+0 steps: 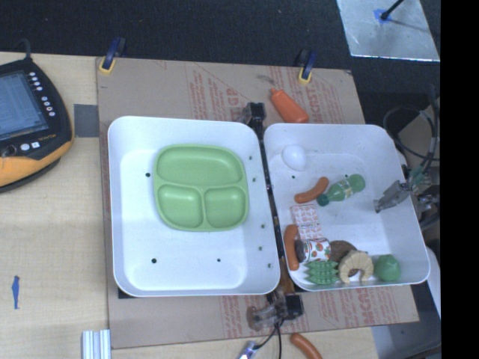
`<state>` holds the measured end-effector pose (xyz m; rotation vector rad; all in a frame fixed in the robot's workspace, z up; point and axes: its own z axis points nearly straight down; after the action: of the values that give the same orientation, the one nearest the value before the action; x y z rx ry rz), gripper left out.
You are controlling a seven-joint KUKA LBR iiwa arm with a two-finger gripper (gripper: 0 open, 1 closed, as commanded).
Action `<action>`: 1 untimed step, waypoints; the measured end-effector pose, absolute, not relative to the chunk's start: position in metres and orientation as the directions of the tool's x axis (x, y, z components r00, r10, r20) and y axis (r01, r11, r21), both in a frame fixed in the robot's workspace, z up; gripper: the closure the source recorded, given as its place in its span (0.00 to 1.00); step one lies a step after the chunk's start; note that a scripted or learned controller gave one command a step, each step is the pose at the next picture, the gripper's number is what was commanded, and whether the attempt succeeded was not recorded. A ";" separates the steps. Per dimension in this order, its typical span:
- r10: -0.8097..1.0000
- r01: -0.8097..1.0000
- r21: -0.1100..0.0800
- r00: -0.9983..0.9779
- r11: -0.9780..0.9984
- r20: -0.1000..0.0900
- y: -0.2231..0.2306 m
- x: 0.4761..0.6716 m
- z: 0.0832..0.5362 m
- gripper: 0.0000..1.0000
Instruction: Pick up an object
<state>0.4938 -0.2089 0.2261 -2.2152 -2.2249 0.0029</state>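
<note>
My gripper reaches in at the right rim of the right bin, low over its wall. To its left lies a green bottle with a red-brown sausage beside it. A white egg rests near the bin's back left corner. Along the front of the bin sit a red-and-white packet, a small can, an orange sausage, a spiky green piece, a croissant and a green ball. Nothing shows in the gripper.
The left bin holds a green divided plate. An orange carrot lies on the cardboard behind the bins, and another orange piece lies in front. A control pendant sits at the far left.
</note>
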 end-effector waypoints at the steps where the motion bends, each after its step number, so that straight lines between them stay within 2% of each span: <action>1: 1.000 1.000 0.004 -0.007 0.007 -0.001 -0.121 0.546 0.095 0.00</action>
<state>0.5457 -0.1212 0.0949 -2.2167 -2.2314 -0.0032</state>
